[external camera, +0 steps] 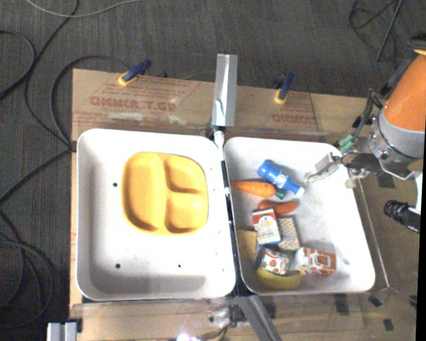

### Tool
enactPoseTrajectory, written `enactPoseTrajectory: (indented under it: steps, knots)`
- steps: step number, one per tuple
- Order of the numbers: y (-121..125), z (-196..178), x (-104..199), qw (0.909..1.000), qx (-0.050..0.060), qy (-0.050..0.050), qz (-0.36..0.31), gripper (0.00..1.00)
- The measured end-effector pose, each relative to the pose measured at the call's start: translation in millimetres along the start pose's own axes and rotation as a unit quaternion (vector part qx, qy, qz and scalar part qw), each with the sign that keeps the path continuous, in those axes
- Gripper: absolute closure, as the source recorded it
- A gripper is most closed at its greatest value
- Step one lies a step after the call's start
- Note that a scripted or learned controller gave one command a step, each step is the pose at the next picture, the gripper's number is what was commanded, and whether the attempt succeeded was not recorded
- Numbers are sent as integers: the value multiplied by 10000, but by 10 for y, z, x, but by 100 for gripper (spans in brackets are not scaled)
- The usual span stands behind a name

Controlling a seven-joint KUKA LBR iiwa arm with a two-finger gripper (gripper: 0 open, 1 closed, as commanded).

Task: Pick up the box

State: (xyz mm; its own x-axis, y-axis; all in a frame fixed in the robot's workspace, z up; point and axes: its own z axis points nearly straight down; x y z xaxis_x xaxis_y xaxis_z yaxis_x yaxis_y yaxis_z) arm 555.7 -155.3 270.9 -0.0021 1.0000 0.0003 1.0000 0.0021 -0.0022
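Observation:
Several small boxes lie in the front half of the right bin (353, 209). A carton with a red top and blue side (266, 227) leans against a checkered box (290, 235). Nearer the front lie two red-and-white cartons (273, 261) (316, 261). My gripper (320, 170) hangs over the bin's far right part, beside the blue bottle (278, 176). It is well apart from the boxes and nothing shows in it.
An orange carrot (253, 188) and a red pepper (285, 206) lie between the bottle and the boxes. A banana (278, 280) rests at the front wall. A yellow divided tray (166, 192) sits in the left bin (95, 253).

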Motion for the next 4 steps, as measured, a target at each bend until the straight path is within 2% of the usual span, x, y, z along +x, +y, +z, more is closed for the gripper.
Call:
enactPoseTrajectory:
  steps: [1, 2, 3, 4]
  knots:
    - [-388, 1266, 95, 9984, 7, 9, -566, 0]
    - [-383, 1181, 100, 9984, 9, 17, -567, 100]
    - [-384, 1182, 101, 9984, 13, 19, -568, 0]
    - [-40, 1818, 530, 9980, -46, -8, -633, 0]
